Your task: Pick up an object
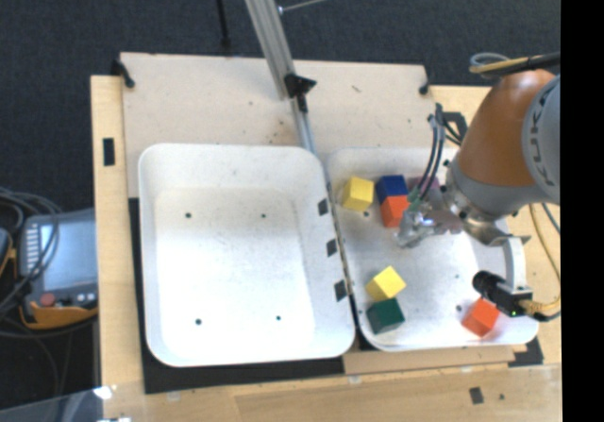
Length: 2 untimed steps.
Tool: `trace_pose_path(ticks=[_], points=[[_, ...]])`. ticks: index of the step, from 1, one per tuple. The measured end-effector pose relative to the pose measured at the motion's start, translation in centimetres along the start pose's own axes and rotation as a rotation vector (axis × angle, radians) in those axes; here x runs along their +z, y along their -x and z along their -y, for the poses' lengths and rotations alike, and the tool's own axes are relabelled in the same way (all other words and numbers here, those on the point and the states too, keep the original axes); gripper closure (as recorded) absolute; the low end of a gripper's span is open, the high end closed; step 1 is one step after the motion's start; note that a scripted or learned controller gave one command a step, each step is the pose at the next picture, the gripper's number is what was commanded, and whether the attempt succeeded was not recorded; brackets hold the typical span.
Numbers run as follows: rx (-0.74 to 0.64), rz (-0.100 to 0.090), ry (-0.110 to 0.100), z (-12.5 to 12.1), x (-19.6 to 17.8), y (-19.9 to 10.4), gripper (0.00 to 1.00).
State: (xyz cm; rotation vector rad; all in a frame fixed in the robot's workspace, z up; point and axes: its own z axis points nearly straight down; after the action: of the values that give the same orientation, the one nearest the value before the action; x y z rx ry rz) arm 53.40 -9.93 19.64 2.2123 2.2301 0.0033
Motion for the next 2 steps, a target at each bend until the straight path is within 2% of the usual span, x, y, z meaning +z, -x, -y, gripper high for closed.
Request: trace_pose_path(ticks=[1,2], points=[[-0.001,0.0,0.001,-0.8,-0.6,-4.6,1.0],[-0.001,-0.001,0.001,-2.4,-1.9,-10.5,1.0]])
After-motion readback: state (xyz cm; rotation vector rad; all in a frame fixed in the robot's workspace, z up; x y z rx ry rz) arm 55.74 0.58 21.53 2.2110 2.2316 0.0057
